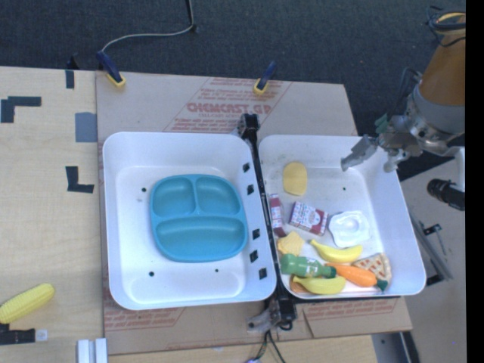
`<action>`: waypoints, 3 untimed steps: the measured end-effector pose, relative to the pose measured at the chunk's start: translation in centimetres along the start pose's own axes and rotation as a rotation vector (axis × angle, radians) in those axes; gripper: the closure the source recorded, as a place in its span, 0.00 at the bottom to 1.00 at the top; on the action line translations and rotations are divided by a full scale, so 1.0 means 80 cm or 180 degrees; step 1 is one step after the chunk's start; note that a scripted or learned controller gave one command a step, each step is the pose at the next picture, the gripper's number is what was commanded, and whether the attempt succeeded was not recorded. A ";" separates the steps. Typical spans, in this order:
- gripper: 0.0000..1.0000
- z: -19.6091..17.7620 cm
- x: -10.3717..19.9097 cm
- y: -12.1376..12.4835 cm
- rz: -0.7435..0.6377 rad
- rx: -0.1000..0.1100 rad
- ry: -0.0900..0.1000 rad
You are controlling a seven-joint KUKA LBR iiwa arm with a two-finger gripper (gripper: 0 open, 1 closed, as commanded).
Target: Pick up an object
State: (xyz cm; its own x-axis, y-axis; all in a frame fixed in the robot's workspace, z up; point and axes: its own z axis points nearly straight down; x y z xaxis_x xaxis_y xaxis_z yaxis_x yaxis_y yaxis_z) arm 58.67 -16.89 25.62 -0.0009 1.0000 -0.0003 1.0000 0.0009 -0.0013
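Dark carpet lies behind a pale wooden bench (45, 150) covered partly by a brown cardboard sheet (219, 108) printed in red with "CHEMCAST GP". At far left, a yellow toy corn cob (26, 302) lies on the bench. Next, the left white bin (121, 203) holds a blue divided plastic plate (199, 216). The right white bin (393, 225) holds a round yellow piece (295, 178), a small red-and-white carton (307, 218) whose lettering is too small to read, a yellow toy banana (339, 252) and an orange toy carrot (355, 275). The grey two-finger pincer (374, 154) hangs over this bin's upper right corner, fingers spread and pinching nothing, the toys below and left of it.
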 end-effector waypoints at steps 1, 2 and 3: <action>0.00 0.063 0.073 0.008 -0.0004 0.0003 0.0003; 0.00 0.091 0.102 0.065 -0.0004 0.0001 0.0002; 0.00 0.162 0.091 0.088 0.0000 0.0005 -0.0002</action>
State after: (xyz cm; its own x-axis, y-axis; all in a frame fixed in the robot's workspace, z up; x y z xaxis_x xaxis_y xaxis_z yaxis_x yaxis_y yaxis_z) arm 65.72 -9.60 12.68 -0.0010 1.0000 -0.0008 1.0000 0.0010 -0.0028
